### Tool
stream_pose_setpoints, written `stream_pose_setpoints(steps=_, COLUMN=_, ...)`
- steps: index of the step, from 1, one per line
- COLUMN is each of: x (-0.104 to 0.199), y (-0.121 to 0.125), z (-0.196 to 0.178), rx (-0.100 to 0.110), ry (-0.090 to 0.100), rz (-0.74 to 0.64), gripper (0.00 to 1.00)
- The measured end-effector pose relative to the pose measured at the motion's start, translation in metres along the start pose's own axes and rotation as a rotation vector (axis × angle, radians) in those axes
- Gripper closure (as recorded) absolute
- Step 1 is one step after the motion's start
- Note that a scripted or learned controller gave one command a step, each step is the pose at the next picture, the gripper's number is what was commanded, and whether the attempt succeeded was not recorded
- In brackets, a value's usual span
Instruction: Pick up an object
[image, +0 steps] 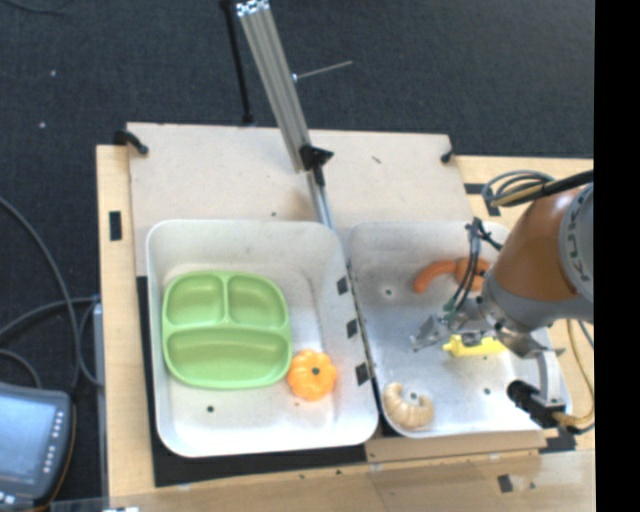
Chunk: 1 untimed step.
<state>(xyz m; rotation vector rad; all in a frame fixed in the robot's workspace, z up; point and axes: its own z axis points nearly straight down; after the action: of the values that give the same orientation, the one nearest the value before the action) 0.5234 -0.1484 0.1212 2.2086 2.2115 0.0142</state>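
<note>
Yellow blocky object (473, 346) lies under the metal pincer (432, 335).

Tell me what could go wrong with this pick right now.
The gripper hangs over bare floor of the right bin, so it may close on nothing. The yellow object sits under the wrist, mostly hidden, and could get knocked. The orange carrot-like piece lies near the arm's cables and could be dragged.

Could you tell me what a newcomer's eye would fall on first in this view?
Probably the green divided tray in the left bin, with a small orange pumpkin at its lower right corner. Then the arm's orange band over the right bin, where the gripper hangs beside a yellow item.
</note>
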Motion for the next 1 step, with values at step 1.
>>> stream_pose_setpoints(steps=1, x=0.0003, y=-0.0007, z=0.0024, rx=0.002, ry=0.0, rz=0.002, gripper=0.0)
